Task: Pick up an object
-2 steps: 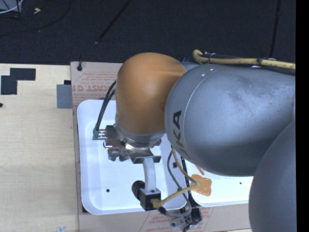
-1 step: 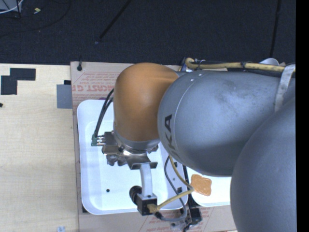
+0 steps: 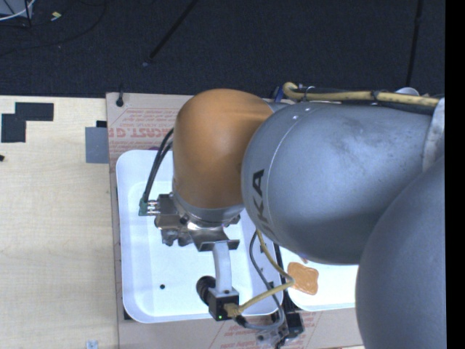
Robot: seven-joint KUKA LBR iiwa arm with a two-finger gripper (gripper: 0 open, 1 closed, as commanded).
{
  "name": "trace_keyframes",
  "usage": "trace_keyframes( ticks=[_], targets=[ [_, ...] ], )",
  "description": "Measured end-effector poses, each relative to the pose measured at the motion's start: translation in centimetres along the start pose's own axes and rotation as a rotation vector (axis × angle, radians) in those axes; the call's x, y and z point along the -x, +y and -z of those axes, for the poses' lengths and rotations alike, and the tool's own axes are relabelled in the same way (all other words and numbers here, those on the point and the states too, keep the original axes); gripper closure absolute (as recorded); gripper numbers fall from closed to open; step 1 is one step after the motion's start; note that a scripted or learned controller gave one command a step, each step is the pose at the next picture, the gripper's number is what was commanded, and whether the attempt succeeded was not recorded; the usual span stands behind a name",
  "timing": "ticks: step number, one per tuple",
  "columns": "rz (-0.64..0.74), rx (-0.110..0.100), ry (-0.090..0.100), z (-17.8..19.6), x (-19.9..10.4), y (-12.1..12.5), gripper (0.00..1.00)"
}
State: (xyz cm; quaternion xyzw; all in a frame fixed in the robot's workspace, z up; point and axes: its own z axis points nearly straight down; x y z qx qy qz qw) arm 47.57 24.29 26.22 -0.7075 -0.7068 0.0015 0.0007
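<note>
Your grey arm [image 3: 341, 187] takes up most of the camera view, coming in from the right and covering much of both bins, with its orange band [image 3: 211, 151] sitting over the middle of the left bin. The pale wooden bench [image 3: 51, 231] spreads out on the left, and on it lies a brown cardboard sheet [image 3: 138, 126] with red lettering that sits under the bins. You can see the left bin [image 3: 138, 267] along its white floor and its left and near rims; the right bin [image 3: 336, 297] shows as a bright strip at the lower right, under the arm. The end effector [image 3: 195, 230] hangs below the orange band, over the floor of the left bin, and you cannot tell whether it is open or closed, since the wrist hides its tip. The orange piece [image 3: 303, 277] lies in the right bin, near that bin's left wall and near rim, apart from the end effector. A grey square [image 3: 95, 144] lies on the bench beside the cardboard's far left corner. A small dark speck [image 3: 162, 287] rests on the left bin's floor towards the near rim.
</note>
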Motion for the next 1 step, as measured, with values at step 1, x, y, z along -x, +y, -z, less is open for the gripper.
trace_keyframes(
  ticks=[1],
  targets=[
    [-0.002, -0.003, -0.001, 0.93, 0.11, 0.05, 1.0]
  ],
)
